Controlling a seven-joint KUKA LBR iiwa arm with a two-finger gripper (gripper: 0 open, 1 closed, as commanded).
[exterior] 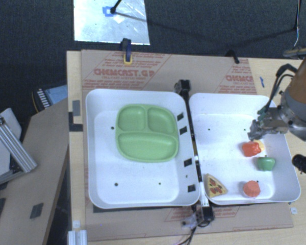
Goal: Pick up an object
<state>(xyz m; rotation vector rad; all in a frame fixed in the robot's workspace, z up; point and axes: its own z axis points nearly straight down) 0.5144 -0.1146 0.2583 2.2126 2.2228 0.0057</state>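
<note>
While the arm reached in from the right, the bench [158, 68] carried two shallow white bins side by side, and the inspection proceeded from these downward. The left bin [102, 182] held a green divided plate [146, 132], lying flat and well apart from the work. The right bin [219, 137] held all the candidate objects, grouped toward its near right part.

The end effector [256, 131] stood low over the right bin, just beyond and slightly left of a red-orange item [251, 148], which appeared to be the intended target. Whether the fingers were spread or pressed together could not be told, and nothing was seen between them, so no hold was recorded.

A pizza-slice toy [215, 186] lay at the near left corner of that bin. A green item [265, 163] sat just beside the red-orange one, on its near right side. A smaller orange item [251, 188] lay nearer the front wall.

Assessment: the step in hand was the approach and descent. To do it well, the end effector would need to centre over the red-orange item by shifting slightly toward the near side, straddle it squarely, and close without nudging the green neighbour. The closeness of those two items was the main risk; an off-centre closure could push the target aside.
</note>
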